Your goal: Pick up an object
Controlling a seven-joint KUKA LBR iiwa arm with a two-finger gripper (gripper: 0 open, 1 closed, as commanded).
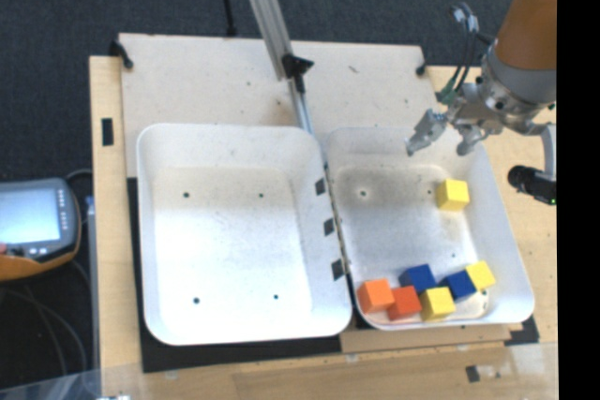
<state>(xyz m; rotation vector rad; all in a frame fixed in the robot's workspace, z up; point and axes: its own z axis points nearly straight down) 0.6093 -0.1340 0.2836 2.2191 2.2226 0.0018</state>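
My gripper (pixel 442 140) hangs over the far edge of the right bin (pixel 403 220), its two fingers spread open with nothing between them. A yellow cube (pixel 453 194) lies alone below and slightly right of the fingers. Along the bin's near edge sits a cluster of blocks: an orange cube (pixel 377 294), a red-orange cube (pixel 406 303), a yellow cube (pixel 438 303), two blue cubes (pixel 418 277) (pixel 460 284), and another yellow cube (pixel 481 274).
The left bin (pixel 234 234) lies beside the right one. A slanted metal pole (pixel 267 9) rises from the back of the bench between the bins. A small screen device (pixel 33 218) sits off the bench at the left.
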